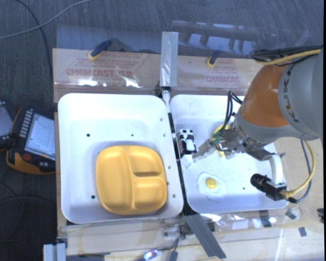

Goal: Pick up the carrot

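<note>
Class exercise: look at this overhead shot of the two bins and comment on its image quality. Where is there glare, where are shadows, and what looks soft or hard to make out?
In the camera view, glare washes out the clear sheet behind the bins; the yellow tray casts a soft shadow on the left bin; the hand is small and blurred, its fingers indistinct; the fried egg reads fairly clearly; the arm is cut off at the right.

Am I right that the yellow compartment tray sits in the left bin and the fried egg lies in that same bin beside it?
Not quite. The yellow compartment tray does sit in the left bin, but the fried egg lies in the right bin, below the gripper, as the camera view shows.
</note>
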